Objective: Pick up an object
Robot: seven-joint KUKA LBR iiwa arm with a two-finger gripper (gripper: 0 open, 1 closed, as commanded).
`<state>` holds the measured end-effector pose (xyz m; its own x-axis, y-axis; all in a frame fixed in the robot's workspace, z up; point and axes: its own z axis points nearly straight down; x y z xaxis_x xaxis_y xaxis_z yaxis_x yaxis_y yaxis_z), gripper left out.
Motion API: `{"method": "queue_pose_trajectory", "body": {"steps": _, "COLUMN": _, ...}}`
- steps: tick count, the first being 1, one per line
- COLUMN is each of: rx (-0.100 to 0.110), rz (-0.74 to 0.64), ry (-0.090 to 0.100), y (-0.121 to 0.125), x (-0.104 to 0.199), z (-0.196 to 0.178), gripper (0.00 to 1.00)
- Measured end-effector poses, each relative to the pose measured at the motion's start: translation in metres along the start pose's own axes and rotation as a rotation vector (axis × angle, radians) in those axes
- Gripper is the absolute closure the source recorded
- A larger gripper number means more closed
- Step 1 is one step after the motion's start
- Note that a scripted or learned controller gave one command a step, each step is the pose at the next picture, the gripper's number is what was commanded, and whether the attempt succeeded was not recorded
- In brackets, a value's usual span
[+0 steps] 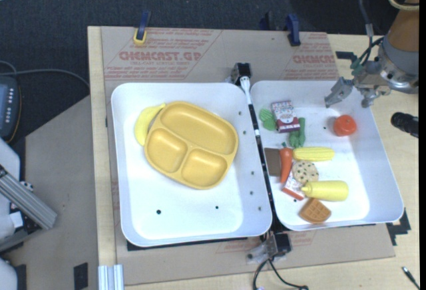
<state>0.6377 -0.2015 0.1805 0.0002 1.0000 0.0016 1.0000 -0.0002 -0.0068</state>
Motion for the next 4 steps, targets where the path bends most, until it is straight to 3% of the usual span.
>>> {"method": "queue_pose_trajectory", "body": {"steps": 1, "rx": -0.001, "rz": -0.002, "ry": 0.000, "y": 0.000, "x": 0.006, "z": 0.063, "gripper": 0.00}}
{"method": "queue_pose_trajectory", "body": {"steps": 2, "rx": -0.007, "rz": -0.003, "ry": -0.002, "y": 0.001, "x": 0.007, "z": 0.096, "gripper": 0.00}}
{"method": "queue_pose_trajectory", "body": {"steps": 3, "rx": -0.009, "rz": -0.003, "ry": -0.003, "y": 0.001, "x": 0.007, "z": 0.084, "gripper": 1.00}}
{"method": "queue_pose_trajectory", "body": {"steps": 4, "rx": -0.014, "rz": 0.000, "ry": -0.004, "y": 0.002, "x": 0.005, "z": 0.020, "gripper": 1.00}}
